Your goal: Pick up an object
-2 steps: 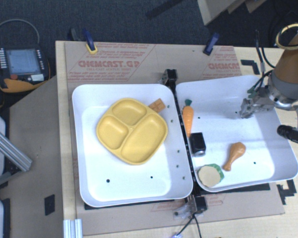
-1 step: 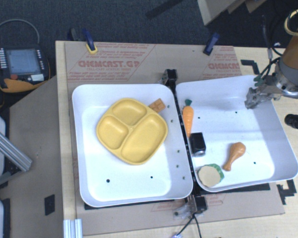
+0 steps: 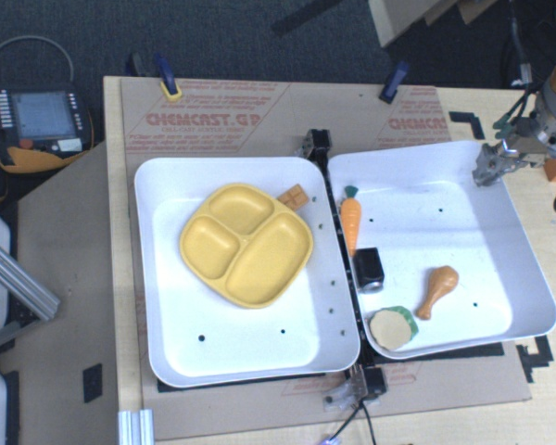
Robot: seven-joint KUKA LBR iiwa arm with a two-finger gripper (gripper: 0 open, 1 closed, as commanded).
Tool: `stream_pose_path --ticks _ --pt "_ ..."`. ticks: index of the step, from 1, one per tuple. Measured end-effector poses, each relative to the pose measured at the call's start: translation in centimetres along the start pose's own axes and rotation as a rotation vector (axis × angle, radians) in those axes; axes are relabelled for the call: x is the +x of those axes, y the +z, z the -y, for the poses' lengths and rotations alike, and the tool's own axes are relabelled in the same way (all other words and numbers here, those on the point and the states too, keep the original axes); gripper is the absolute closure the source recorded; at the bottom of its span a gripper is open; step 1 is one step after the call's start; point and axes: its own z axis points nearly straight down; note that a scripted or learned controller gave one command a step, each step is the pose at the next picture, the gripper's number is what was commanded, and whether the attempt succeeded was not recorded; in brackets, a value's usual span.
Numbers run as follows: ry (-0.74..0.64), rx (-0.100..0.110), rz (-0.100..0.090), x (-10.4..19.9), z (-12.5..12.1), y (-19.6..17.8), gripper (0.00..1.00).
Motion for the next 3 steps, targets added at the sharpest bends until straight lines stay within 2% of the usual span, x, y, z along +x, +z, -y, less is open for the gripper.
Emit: stream_pose_path --ticks 1,2,3 --pt "-0.004 0.011 -0.006 5.6 0.5 1.1 1.0" --pt "-0.006 0.009 -0.007 11.7 0.4 0.9 1.0" --pt "-0.007 0.01 -0.007 18.2 1.3 0.7 1.0"
